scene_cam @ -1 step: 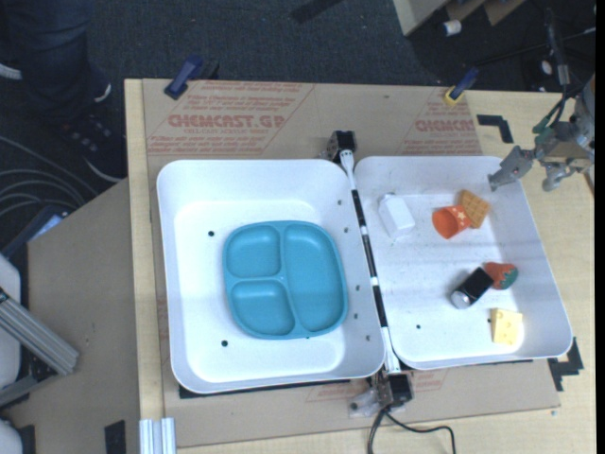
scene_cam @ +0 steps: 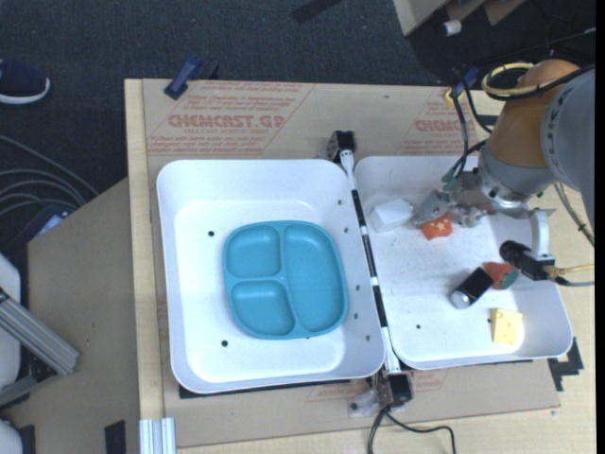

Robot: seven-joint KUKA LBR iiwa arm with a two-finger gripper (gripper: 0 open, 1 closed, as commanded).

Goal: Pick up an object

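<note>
A blue sectioned plate (scene_cam: 284, 279), divided into three compartments, lies flat in the middle of the left bin (scene_cam: 184, 244), its corners rounded and its surface bare. A black clamp (scene_cam: 342, 144) sits at the top of the seam where the two bins meet, and a second fitting (scene_cam: 389, 389) with a trailing cable sits at the bottom of that seam.

In the right bin (scene_cam: 539, 348), a white block (scene_cam: 390, 215) rests near the upper left corner. Just to its right lies a small orange-red object (scene_cam: 436, 228), directly below the gripper (scene_cam: 452, 206). The gripper hangs low over the bin's upper part, tipped down and toward the left; whether its fingers are spread, pressed together or pinching the orange-red object cannot be told from this angle.

Lower in the same bin, a black cylinder with a silver end (scene_cam: 473, 286) lies at a slant, a small red and green piece (scene_cam: 500, 273) touching its upper end. A yellow wedge (scene_cam: 506, 327) sits near the bin's lower right corner.

The arm (scene_cam: 539, 126) enters from the right, its orange band (scene_cam: 520, 112) bent above the grey wrist, which points down into the bin.
</note>
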